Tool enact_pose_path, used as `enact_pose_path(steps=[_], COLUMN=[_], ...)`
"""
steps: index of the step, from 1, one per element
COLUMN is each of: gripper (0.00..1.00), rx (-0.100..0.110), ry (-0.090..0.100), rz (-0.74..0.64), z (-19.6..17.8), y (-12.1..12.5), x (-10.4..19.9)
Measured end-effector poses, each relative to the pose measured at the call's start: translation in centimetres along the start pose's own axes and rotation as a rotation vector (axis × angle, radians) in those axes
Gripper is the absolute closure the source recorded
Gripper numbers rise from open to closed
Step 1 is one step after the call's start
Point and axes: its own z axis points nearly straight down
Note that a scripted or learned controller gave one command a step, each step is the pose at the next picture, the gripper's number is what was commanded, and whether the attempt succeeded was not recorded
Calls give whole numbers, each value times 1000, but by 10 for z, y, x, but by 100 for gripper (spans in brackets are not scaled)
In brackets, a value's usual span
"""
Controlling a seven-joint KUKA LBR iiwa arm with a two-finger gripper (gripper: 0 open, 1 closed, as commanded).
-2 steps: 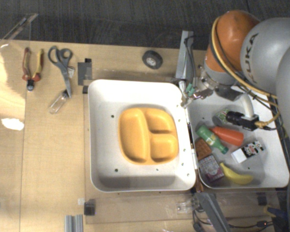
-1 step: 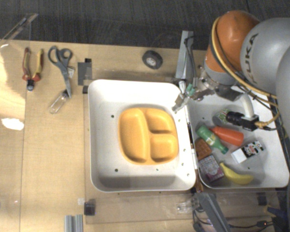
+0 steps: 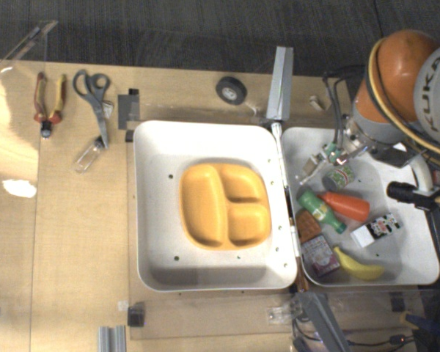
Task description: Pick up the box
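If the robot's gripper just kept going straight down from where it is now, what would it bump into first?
Probably the bare floor of the right bin, near its top end. The gripper hangs there, above the orange carrot and the green bottle, so it looks like it would miss them. Height is hard to judge from this view.

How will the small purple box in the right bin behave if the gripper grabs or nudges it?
The purple box looks like thin card, so probably light and crushable. It lies flat, unlikely to roll. Wedged between the banana and the bin wall, it may shove neighbours.
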Motion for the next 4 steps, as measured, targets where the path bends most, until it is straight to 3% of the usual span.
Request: enact_pose_path(steps=[1, 2, 3, 4], gripper=[0, 0, 0, 0], rx=[3, 0, 10, -1], ry=[2, -1, 0, -6], rz=[380, 434, 162, 72], z=[82, 109, 110, 107], y=[-43, 4, 45, 3], x=[-15, -76, -63, -32])
